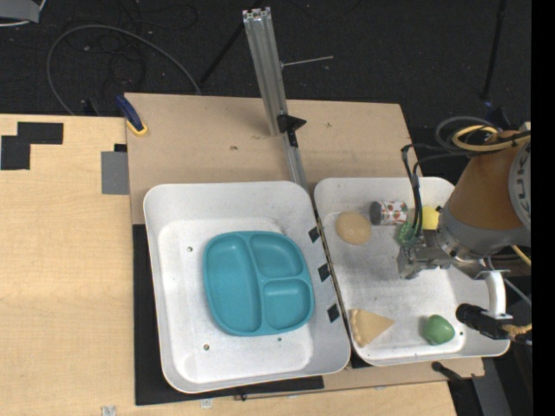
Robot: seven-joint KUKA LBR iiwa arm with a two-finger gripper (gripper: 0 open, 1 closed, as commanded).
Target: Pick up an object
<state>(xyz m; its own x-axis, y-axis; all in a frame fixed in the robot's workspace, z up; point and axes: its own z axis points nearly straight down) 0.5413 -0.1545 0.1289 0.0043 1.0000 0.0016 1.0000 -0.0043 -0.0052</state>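
A pale wooden bench (347, 137) carries two shallow white plastic bins side by side — the left bin (165, 232) holds a teal divided plastic tray (257, 282), the right bin (381, 293) holds the loose things. My gripper (414, 263) hangs over the right bin's middle right, and whether it is spread or closed I cannot tell. Around it lie a round tan bread-like lump (353, 228), a small patterned cylinder (388, 211), a tan wedge-shaped piece (370, 326) and a green rounded object (439, 328) — none touching me.
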